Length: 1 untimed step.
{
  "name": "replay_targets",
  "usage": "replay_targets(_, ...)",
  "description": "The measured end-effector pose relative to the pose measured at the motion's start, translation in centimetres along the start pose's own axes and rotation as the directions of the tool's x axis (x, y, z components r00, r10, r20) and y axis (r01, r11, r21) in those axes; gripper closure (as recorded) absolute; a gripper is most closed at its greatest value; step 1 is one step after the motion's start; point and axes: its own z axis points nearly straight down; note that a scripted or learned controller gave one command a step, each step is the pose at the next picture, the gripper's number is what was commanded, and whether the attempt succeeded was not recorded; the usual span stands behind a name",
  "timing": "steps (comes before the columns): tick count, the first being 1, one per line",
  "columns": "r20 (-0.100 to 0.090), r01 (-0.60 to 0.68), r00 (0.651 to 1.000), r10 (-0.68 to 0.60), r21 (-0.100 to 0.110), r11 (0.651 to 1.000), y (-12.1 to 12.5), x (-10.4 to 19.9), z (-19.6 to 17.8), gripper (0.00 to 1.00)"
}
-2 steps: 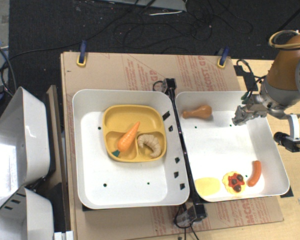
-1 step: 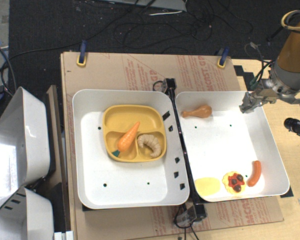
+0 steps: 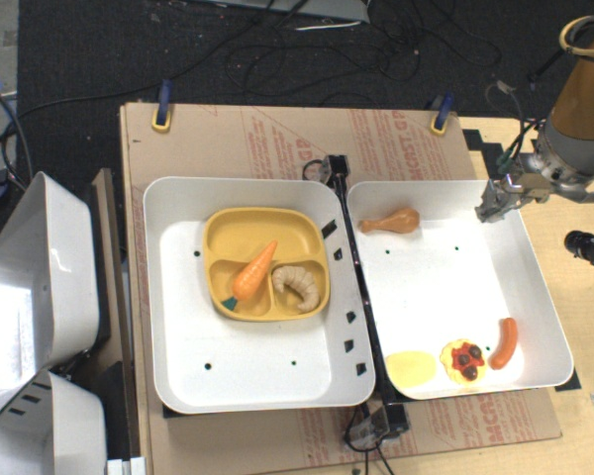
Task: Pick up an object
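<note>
My gripper [image 3: 495,206] hangs over the far right corner of the right bin [image 3: 445,295], small and dark against the rim. A toy chicken drumstick [image 3: 391,223] lies at the back of that bin, to the gripper's left. Along the front of the bin sit a pale yellow flat disc [image 3: 411,368], a small pizza-like piece [image 3: 465,358] and an orange-red sausage [image 3: 504,342]. In the left bin [image 3: 178,364] a yellow divided plate [image 3: 228,236] holds a toy carrot [image 3: 253,271] and a beige shrimp [image 3: 298,286].
Both bins rest on a cardboard sheet [image 3: 277,137] held by clamps [image 3: 161,107] at the back. White containers [image 3: 35,265] stand off the bench to the left. Cables run across the dark floor behind.
</note>
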Motion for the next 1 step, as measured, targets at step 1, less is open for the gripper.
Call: replay_targets(1,-0.002,0.006,1.000,-0.006,0.003,1.000,0.55,6.38,-0.37,1.00)
